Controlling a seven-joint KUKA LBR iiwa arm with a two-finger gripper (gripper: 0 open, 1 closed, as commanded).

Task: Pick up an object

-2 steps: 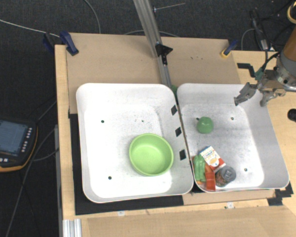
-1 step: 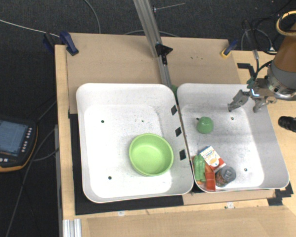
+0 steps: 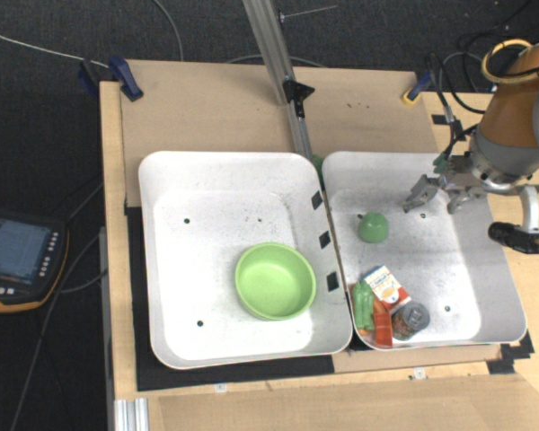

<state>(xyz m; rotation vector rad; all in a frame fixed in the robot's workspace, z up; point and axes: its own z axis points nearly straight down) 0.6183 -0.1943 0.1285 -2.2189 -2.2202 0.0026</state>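
My gripper [image 3: 437,201] hangs over the upper right part of the right bin [image 3: 485,268], fingers spread apart with nothing between them. A small green round object [image 3: 373,228] lies below and to the left of it, apart from the fingers. At the bin's front left corner sits a cluster: a white and orange carton [image 3: 383,285], a green and red packet [image 3: 372,315] and a grey round object [image 3: 413,317].
The left bin [image 3: 171,241] holds a light green bowl [image 3: 275,281]. A metal pole [image 3: 271,34] slants down from the top to the gap between the bins. A handheld pendant [image 3: 18,259] lies on the floor at the left.
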